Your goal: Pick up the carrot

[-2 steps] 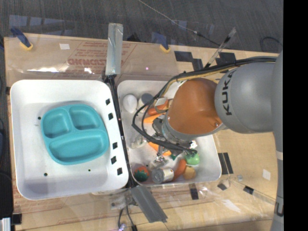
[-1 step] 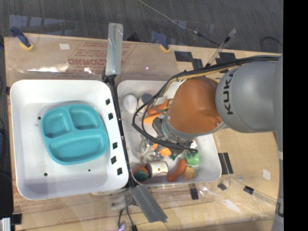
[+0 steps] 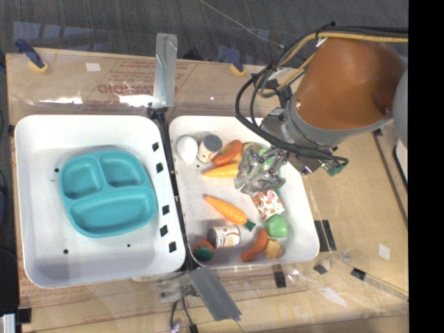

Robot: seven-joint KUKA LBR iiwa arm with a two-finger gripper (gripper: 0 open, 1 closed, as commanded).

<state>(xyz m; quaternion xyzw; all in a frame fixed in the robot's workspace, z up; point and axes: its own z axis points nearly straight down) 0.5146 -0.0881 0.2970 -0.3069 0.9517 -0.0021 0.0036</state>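
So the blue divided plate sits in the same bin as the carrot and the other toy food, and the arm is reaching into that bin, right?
Not quite. The camera view shows the blue divided plate alone in the left bin, while the carrot and the other toy food lie in the right bin. The gripper is indeed reaching into that right bin.

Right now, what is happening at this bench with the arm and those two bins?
The arm reaches in from the right, and its gripper is low over the right bin, among toy foods. The carrot lies loose in the middle of that bin, to the lower left of the gripper and apart from it. Around it are an egg, a small can and a green fruit. The left bin holds a teal divided plate. The carrot is not yet picked up.
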